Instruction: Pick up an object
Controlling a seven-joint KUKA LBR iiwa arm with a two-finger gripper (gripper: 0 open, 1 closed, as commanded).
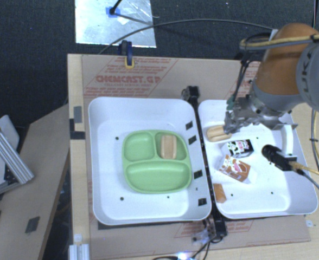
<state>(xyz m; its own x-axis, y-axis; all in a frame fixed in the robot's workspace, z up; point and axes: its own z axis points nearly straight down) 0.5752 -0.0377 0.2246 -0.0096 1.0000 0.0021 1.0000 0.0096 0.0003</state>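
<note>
On a bench, the right white bin (303,199) holds a tan bread piece (216,132) at ten o'clock, the gripper (231,124) touching it, grip unclear; closing and lifting likely come next.

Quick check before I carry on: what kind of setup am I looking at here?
Likely a robotics lab pick-and-place bench: two white bins side by side on a board, a green divided tray and toy food items, and the end effector over the right bin.

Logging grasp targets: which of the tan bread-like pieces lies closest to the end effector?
The tan bread-shaped piece in the right white bin, directly beneath the end effector. The others sit in the green divided tray and at the right bin's near-left corner.
</note>
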